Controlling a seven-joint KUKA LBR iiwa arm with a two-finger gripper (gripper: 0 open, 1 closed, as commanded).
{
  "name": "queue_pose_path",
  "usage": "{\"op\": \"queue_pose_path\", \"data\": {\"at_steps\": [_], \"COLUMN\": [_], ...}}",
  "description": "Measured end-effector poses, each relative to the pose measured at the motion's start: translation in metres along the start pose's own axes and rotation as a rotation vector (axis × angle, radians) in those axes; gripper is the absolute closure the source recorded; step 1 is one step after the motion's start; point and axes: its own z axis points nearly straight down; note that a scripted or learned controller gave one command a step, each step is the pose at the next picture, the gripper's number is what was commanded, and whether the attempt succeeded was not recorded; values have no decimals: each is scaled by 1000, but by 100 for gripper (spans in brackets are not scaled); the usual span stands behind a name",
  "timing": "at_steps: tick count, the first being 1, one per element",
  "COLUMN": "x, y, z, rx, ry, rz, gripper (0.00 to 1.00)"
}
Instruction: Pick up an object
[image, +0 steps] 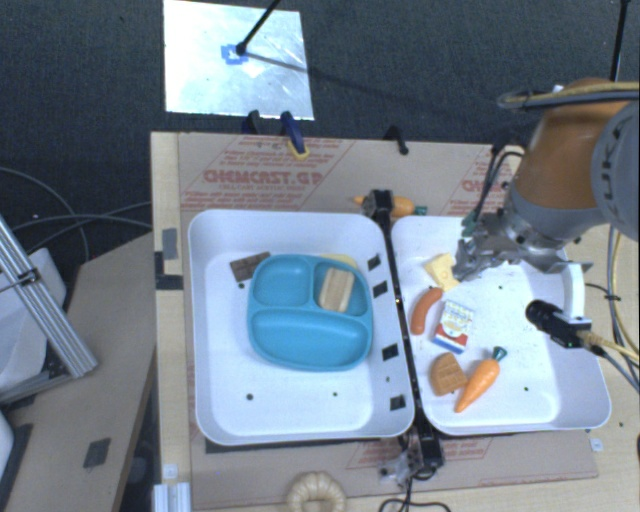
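Cheese wedge (440, 270) at centre-right lies just beside my gripper (470, 262), whose state I cannot tell; crowding by the sausage (425, 309) risks a failed grasp.

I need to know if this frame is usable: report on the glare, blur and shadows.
Camera view: strong glare off the shiny sheet above the bench washes out its surface; the gripper over the right bin is blurred and soft; the carrot and blue divided plate are fairly sharp; shadows are soft and short, lighting even.
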Motion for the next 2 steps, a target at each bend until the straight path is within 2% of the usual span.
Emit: {"op": "queue_pose_path", "data": {"at_steps": [1, 2], "x": [10, 12], "y": [-10, -16], "z": [6, -11], "rx": [1, -3], "ry": [-1, -1], "rz": [2, 2], "gripper": [100, 100]}}
